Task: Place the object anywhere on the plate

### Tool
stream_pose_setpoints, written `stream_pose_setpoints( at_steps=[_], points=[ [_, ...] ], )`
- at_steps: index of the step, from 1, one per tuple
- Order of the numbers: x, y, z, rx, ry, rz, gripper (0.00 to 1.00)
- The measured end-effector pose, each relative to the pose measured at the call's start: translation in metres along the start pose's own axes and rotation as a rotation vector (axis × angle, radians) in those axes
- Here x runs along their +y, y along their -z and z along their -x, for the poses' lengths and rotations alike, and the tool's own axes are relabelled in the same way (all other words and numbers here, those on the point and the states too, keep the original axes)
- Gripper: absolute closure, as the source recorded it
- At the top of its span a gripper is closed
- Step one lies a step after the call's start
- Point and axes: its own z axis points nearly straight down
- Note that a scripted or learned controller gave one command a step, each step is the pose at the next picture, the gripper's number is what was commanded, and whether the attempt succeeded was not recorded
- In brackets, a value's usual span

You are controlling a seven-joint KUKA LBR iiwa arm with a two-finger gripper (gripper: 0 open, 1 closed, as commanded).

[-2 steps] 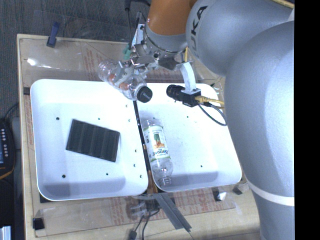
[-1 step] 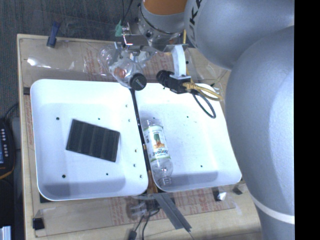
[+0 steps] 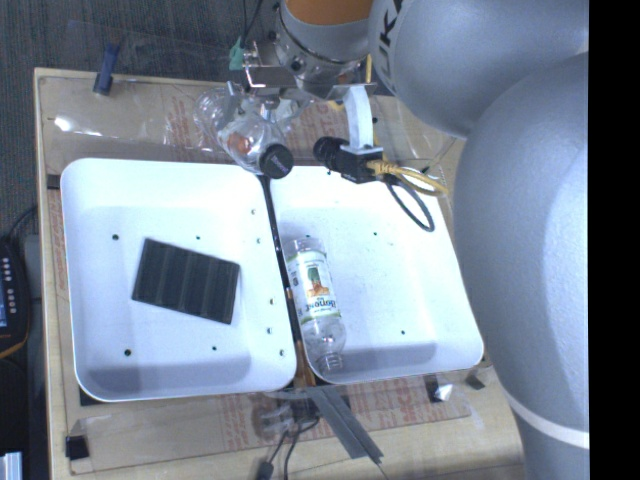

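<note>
lying in rt bin point(image 3: 440, 268): 1 bottle point(image 3: 315, 303); lt bin point(image 3: 90, 218): 1 plate point(image 3: 187, 280); jaws point(image 3: 250, 133) state unclear.

One fixed camera looks down at a slant on the counter point(image 3: 60, 108) from above, taking in both white bins point(image 3: 90, 208) fairly closely, the arm point(image 3: 500, 88) entering from the right.

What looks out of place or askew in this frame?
The clear plastic bottle lies on its side in the right bin, against the divider, not on the dark plate in the left bin. The gripper is above the bins' far edge.
</note>
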Motion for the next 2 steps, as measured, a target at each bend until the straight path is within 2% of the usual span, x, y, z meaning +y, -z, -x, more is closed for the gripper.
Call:
stream_pose_setpoints(
  at_steps=[1,2],
  points=[
    [-0.0050,-0.0545,-0.0160,0.003,-0.047,0.001,1.00],
    [-0.0041,-0.0497,-0.0163,0.000,-0.041,-0.008,1.00]
  ],
)
